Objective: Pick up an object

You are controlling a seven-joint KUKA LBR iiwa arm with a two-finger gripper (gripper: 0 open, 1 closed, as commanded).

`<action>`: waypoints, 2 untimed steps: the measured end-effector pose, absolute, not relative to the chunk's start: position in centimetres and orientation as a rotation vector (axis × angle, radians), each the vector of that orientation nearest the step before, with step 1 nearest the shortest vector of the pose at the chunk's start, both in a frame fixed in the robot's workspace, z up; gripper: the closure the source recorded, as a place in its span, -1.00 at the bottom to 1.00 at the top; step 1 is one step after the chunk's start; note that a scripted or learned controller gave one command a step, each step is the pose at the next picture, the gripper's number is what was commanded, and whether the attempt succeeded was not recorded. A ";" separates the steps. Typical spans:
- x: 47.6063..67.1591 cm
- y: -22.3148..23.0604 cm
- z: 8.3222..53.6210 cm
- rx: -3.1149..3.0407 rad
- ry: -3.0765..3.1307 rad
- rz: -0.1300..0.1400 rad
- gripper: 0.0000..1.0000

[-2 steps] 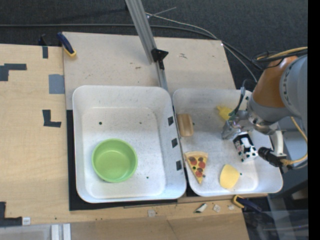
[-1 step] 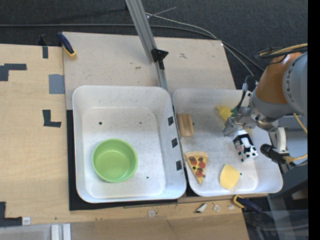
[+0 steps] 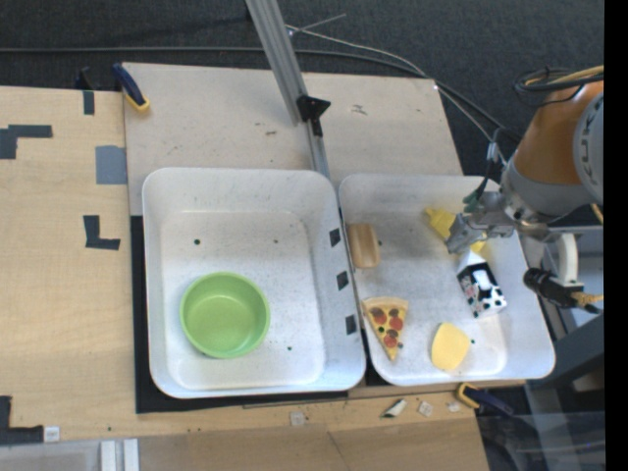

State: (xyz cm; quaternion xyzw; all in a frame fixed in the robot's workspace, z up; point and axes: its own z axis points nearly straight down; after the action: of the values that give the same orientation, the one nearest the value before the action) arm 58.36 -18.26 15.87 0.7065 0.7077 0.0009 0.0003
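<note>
**Gripper low over the right bin, beside the yellow piece**

The yellow piece (image 3: 441,222) lay in the right bin (image 3: 412,189), toward its 1 o'clock corner. My gripper (image 3: 469,230) sat just at that piece's 3 o'clock side, close enough that I could not tell whether it touched. I could not tell how far apart my fingers were, nor whether anything was between them.

Just at 6 o'clock from my gripper lay a black-and-white cow figure (image 3: 481,290), near the bin's right wall, with a small yellow bit at its upper end. At 7 o'clock from the cow, a pale yellow cheese-like disc (image 3: 450,346) rested near the bin's front rim. At 9 o'clock from the disc lay a pizza slice (image 3: 387,326), point toward the front. At 12 o'clock from the pizza, a tan wooden block (image 3: 364,245) lay against the bin's left wall.

The left bin (image 3: 235,189) touched the right one along that wall. It held a green bowl (image 3: 225,314), upright, toward its 7 o'clock corner.

My grey arm with its orange band (image 3: 549,145) came in from 3 o'clock.
</note>
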 end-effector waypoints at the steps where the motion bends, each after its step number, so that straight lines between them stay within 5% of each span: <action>1: 58.2 -18.6 22.2 2.219 2.222 0.003 1.00; 2: 58.3 -18.6 26.2 2.218 2.222 0.003 1.00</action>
State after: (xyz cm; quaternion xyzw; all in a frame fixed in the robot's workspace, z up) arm 58.28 -18.59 26.18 0.7066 0.7076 0.0009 0.0009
